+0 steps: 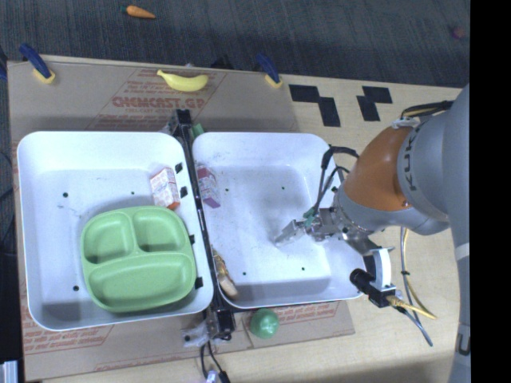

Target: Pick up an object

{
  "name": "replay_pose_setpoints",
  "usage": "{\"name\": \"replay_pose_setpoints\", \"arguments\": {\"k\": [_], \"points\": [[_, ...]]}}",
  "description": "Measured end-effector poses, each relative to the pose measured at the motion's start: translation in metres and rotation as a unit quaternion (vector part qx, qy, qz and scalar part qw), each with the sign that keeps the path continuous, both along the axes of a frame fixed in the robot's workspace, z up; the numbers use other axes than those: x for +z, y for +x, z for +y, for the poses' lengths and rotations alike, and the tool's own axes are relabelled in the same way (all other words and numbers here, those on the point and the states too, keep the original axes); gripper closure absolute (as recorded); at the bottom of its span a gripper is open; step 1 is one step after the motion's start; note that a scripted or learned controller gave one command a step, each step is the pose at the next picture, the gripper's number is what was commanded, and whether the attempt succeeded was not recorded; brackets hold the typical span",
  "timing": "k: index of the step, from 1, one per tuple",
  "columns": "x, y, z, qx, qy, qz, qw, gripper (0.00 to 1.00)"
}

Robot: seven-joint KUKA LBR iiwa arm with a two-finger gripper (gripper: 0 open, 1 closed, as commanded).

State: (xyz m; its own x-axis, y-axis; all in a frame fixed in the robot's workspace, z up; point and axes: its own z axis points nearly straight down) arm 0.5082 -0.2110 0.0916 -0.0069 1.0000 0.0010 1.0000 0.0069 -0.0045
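Pincer (289, 232) amid right bin (263, 290); pouch (207, 185) apart

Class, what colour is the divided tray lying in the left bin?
Light green. The divided tray shows best in the camera view, lying in the left bin.

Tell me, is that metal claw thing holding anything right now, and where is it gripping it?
Nothing is held. The gripper hangs over bare floor in the right bin, with nothing between its fingers.

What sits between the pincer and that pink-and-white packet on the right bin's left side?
In the camera view, nothing: bare white floor of the right bin runs from the pincer to the packet.
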Motion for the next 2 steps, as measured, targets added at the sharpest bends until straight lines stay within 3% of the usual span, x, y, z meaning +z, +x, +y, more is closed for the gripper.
{"name": "replay_pose_setpoints", "arguments": {"k": [1, 2], "points": [[0.001, 0.103, 0.001, -0.001, -0.0001, -0.002, 1.0, 0.0], [0.082, 0.053, 0.0, -0.001, -0.0007, -0.003, 1.0, 0.0]]}}
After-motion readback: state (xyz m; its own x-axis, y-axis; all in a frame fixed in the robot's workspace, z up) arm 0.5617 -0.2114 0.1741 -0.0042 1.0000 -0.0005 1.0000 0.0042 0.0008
